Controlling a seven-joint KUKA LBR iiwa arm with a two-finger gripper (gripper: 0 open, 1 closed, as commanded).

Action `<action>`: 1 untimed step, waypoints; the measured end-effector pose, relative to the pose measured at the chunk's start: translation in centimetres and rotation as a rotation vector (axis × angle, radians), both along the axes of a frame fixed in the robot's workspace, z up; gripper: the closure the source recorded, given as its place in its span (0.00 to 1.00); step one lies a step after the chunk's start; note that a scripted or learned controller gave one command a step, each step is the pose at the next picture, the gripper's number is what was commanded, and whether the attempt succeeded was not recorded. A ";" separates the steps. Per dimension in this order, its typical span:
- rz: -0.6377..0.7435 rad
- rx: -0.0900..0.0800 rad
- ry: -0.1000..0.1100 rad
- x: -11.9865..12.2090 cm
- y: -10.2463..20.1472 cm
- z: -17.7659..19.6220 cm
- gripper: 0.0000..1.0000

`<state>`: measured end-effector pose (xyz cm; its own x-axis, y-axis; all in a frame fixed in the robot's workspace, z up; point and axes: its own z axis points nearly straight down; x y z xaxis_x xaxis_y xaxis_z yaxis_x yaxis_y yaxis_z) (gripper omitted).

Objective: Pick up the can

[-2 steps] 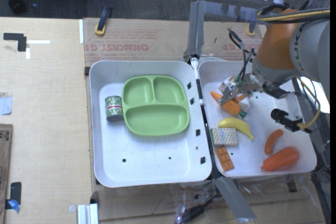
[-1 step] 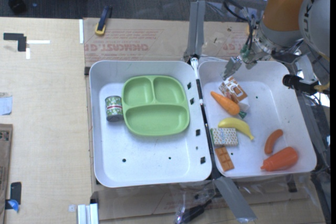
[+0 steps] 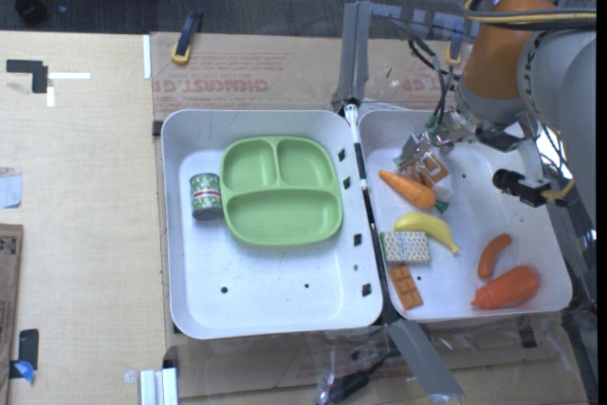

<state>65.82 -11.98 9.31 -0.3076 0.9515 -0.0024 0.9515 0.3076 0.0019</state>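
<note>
The can (image 3: 205, 196) is small, with a green and red label and a grey top. It lies in the left bin (image 3: 275, 313), touching the left edge of a green divided plate (image 3: 281, 191). My gripper (image 3: 418, 153) hangs over the back of the right bin (image 3: 560, 247), far to the right of the can. Just below the gripper are a small brown box (image 3: 434, 168) and an orange carrot (image 3: 408, 189).
In the right bin lie a banana (image 3: 427, 228), a speckled block (image 3: 406, 248), an orange waffle piece (image 3: 405, 285), a red sausage (image 3: 493, 255) and a large orange vegetable (image 3: 505, 288). The bins' shared wall (image 3: 365, 204) stands between the gripper and the can.
</note>
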 end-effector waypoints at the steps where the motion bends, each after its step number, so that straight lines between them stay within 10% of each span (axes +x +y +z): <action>1: -0.150 0.000 0.000 0.1 -8.4 0.0 0.00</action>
